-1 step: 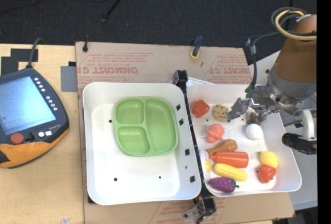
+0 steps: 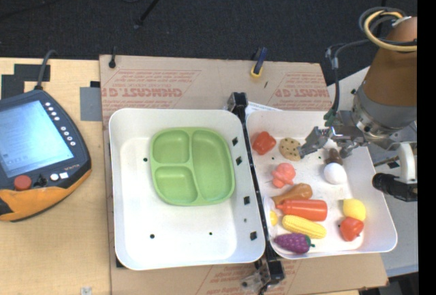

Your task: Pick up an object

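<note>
The right bin (image 2: 385, 236) holds several toy foods. Among them are a red pepper (image 2: 263, 143), a cookie (image 2: 289, 147), a pink piece (image 2: 284, 174), a white egg (image 2: 334, 173), a brown drumstick (image 2: 293, 193), a red sausage (image 2: 301, 208), yellow corn (image 2: 303, 226), purple grapes (image 2: 293, 242), a lemon (image 2: 353, 208) and a strawberry (image 2: 351, 228). My gripper (image 2: 332, 144) hangs over the bin's far side, just above the egg and right of the cookie. Its fingers are spread open and I see nothing held between them.
The left bin (image 2: 129, 219) holds a green divided plate (image 2: 192, 166). A teach pendant (image 2: 37, 147) lies on the bench at far left. A blue and yellow clamp (image 2: 258, 63) sits at the cardboard's back edge. A black divider (image 2: 248, 178) runs between the bins.
</note>
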Available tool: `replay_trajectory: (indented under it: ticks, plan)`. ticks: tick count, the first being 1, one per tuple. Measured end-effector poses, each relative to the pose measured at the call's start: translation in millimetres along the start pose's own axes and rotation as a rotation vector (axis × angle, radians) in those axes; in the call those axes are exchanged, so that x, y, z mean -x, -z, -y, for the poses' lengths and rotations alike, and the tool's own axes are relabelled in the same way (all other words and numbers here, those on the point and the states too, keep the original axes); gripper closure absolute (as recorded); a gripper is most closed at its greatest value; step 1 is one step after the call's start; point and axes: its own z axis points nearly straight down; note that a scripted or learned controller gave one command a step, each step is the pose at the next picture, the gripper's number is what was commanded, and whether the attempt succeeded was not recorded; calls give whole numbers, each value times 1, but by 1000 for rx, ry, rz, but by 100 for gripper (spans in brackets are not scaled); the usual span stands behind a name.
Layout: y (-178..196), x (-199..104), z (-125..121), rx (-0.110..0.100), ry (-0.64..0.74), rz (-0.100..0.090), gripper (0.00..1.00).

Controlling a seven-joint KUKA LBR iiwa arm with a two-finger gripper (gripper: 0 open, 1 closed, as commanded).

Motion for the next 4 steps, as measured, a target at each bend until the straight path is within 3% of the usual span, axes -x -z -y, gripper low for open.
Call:
replay_trajectory:
  ticks: [1,3,4]
  plan:
    - [-67,-2,0,-6,1,-1,0]
    - [-164,2,1,-1,1,-1,0]
    - [-153,5,1,-1,-6,-2,100]
